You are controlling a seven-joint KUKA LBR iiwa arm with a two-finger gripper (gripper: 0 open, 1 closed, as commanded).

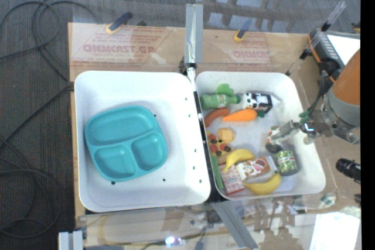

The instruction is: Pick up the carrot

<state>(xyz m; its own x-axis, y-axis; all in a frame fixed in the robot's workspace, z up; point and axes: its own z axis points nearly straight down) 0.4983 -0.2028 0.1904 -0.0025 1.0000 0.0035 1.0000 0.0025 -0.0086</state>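
The bins [140,82] look like smooth, faintly glossy white plastic. The teal tray [125,142] is matt plastic; the carrot [240,116] at two o'clock is smooth orange plastic.

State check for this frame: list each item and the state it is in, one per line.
Orange plastic carrot: lying flat in the right white bin, not gripped.
Turquoise three-compartment tray: upright in the left white bin.
Two yellow bananas: lying flat.
Gripper: over the right bin, apart from the carrot.

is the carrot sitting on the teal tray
No, the carrot lies in the right bin among the other toy foods, while the teal tray sits in the left bin.
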